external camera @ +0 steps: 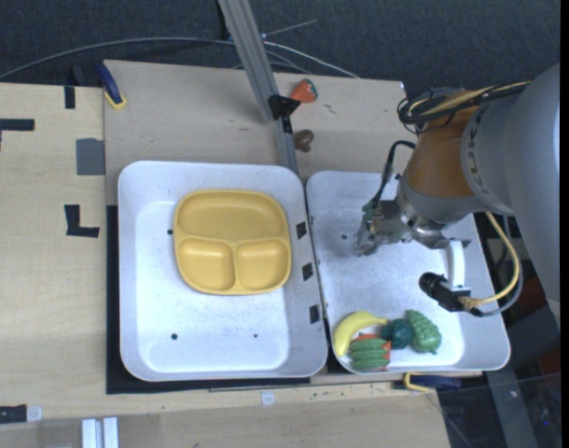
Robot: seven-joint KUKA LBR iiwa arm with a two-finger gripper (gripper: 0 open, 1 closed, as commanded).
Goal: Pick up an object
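My gripper point(370, 238) hangs low over the upper middle of the right bin point(345, 283), above bare white floor. At that bin's near edge lies a cluster of toy food: a yellow banana point(352, 326), a red and green piece point(368, 352), a teal piece point(397, 332) and a green leafy piece point(423, 330). The cluster sits well below and slightly right of my gripper in the camera view. I see nothing between the fingers.
The left bin point(145, 278) holds a yellow three-compartment plate point(232, 241) in its upper half. A grey pole point(252, 49) slants in from the top to the divider between the bins. Cables loop beside the arm's wrist at the right bin's right side.
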